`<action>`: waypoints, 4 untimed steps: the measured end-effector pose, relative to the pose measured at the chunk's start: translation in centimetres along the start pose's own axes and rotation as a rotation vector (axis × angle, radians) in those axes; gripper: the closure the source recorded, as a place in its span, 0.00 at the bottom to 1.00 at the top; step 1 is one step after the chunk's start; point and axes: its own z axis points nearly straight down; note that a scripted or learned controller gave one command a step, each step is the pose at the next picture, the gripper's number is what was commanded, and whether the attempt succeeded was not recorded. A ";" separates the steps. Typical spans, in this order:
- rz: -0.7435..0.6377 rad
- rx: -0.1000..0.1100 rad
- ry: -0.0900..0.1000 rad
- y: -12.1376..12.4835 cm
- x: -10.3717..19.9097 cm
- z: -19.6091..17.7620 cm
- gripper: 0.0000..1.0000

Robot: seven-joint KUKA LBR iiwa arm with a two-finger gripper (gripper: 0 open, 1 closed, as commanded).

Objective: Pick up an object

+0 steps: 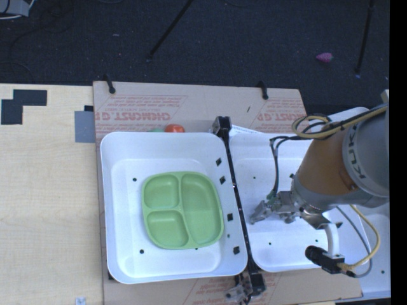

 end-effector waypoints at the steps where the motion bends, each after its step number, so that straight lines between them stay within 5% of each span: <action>1: 0.008 -0.001 0.000 0.0 -0.2 -1.2 1.00; 4: 0.000 -0.008 -0.002 0.7 -1.2 -14.0 1.00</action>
